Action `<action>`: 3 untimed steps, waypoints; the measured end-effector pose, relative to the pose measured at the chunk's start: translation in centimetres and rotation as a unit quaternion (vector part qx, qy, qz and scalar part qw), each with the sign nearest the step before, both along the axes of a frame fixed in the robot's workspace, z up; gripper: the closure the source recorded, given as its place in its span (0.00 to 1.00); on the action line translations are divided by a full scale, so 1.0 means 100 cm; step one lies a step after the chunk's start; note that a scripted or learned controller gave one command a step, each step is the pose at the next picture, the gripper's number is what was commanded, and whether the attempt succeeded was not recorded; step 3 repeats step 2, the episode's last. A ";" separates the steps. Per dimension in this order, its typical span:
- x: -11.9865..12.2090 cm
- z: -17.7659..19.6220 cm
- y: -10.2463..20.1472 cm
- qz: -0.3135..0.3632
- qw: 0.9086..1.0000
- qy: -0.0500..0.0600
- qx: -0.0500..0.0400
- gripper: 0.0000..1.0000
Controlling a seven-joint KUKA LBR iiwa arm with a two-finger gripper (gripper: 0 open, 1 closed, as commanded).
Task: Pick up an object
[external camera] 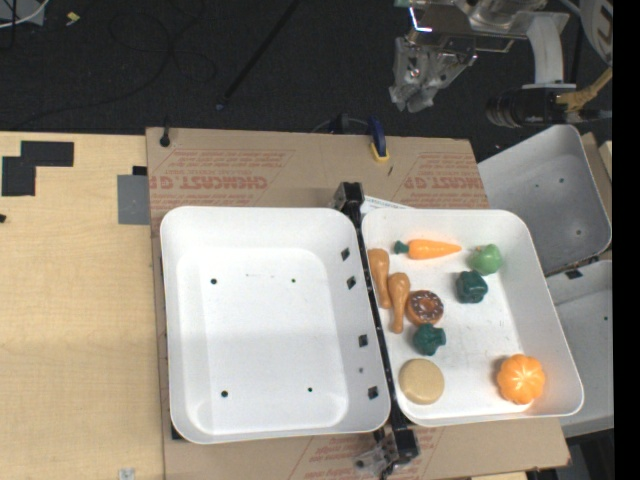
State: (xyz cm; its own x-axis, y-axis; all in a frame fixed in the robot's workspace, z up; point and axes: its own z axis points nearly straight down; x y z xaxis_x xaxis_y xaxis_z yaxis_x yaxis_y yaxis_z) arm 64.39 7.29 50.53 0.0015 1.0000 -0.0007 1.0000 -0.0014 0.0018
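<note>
White plastic shallow bins are sitting side by side on the cardboard-topped bench; the left bin is lying bare-floored, the right bin is holding all the toy food. Grey metal two-finger gripper is hanging high above the bench's far edge, well apart from both bins, nothing between its fingers; open or closed, cannot tell. In the right bin an orange plastic carrot with green tip is lying near the far wall, a light green round piece just beside it. Two tan elongated pieces are lying along the left wall, a brown chocolate doughnut touching them. Two dark green lumps are sitting mid-bin. A beige round disc and an orange ribbed tangerine are resting near the front wall.
</note>
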 end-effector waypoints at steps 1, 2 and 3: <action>0.000 -0.034 -0.052 -0.001 1.000 0.004 -0.001 1.00; 0.000 0.035 -0.072 0.000 1.000 -0.001 0.000 1.00; 0.000 0.035 -0.072 0.000 1.000 -0.001 0.000 1.00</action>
